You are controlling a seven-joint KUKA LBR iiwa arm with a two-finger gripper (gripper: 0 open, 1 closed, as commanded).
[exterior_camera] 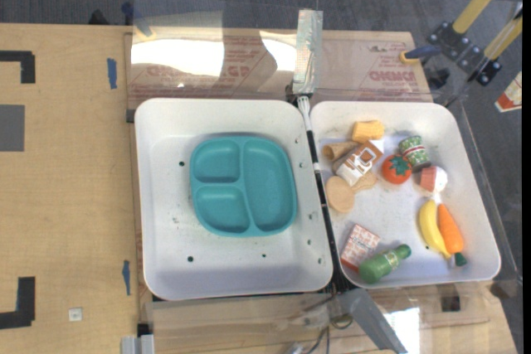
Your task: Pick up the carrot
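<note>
The carrot (450, 230) lies seemingly touching the banana (430, 228) in the right bin (477, 170).

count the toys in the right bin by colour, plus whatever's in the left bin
Right bin:
orange or red: 3 (carrot, tomato, strawberry)
yellow: 2 (banana, cheese)
green: 2 (bottle, can)
tan or brown: 3
printed packet: 1
Left bin:
teal plate: 1
Total: 12

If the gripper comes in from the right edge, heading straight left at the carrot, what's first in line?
If it travels low, probably the right bin's rim. If it clears that, the carrot, with the banana lying right beside it on the far side. Height can't be judged from this view.
</note>
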